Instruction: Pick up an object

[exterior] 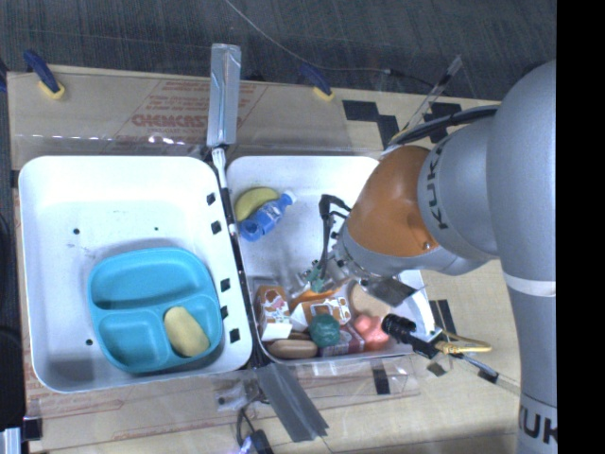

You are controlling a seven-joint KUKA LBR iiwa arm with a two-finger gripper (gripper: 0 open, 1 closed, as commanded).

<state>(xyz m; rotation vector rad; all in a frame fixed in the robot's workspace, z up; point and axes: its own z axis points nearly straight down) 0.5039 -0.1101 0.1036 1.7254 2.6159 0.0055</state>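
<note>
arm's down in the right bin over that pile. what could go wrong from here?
1. The pile at the right bin's near edge is tightly packed, items touching and overlapping. A grasp there could catch two things or slip off.
2. The arm hides the gripper's tip, so a miss may be hard to spot from this camera.
3. A sweep could nudge the banana and blue toy nearby.
</note>
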